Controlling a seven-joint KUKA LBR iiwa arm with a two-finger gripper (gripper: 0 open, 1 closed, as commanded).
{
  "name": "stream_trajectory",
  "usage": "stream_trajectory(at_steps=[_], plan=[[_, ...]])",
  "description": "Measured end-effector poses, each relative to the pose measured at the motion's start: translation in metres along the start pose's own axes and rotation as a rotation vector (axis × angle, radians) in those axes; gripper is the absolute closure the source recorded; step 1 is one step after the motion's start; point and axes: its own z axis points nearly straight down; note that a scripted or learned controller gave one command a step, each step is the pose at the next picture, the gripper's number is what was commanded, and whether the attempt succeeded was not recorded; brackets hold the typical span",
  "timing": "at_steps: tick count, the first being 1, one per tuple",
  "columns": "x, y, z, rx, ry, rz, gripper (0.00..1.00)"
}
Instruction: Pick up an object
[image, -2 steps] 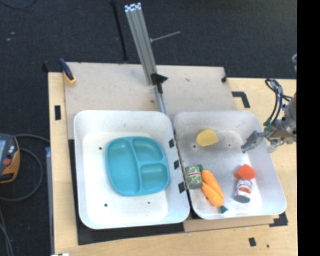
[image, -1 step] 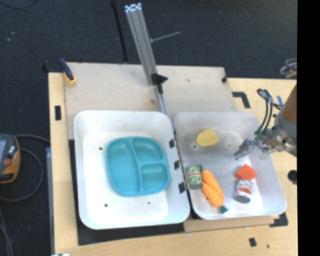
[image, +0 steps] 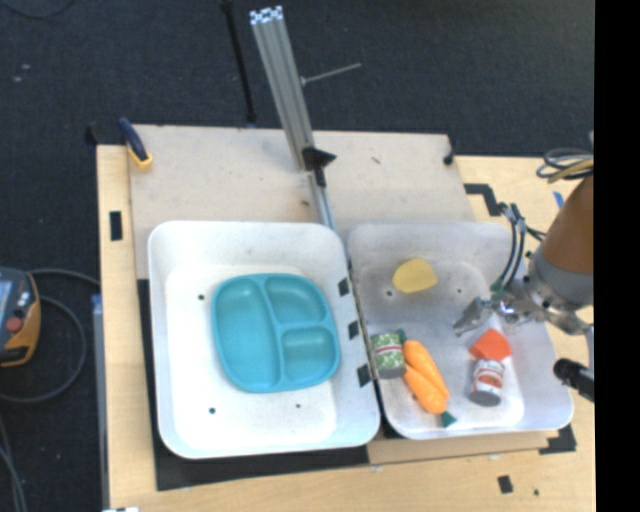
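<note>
Overhead, the gripper (image: 478, 315) hung with fingers spread and nothing between them in the right bin (image: 452, 240), just above the orange-capped bottle (image: 489, 368), beside the carrot (image: 426, 377).

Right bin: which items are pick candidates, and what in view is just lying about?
Pick candidates, in the right bin:
yellow piece
green can
carrot
red-capped bottle
The gripper hovers above the bottle.

Lying about:
blue divided plate in the left bin
clamp on the bench corner
</note>
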Motion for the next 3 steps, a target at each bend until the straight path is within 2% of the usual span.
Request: stream_trajectory(at_steps=[1,3], plan=[[-0.001,0.002,-0.015,-0.008,-0.001,0.001,1.00],[0.004,0.003,-0.114,-0.012,-0.002,-0.005,1.00]])
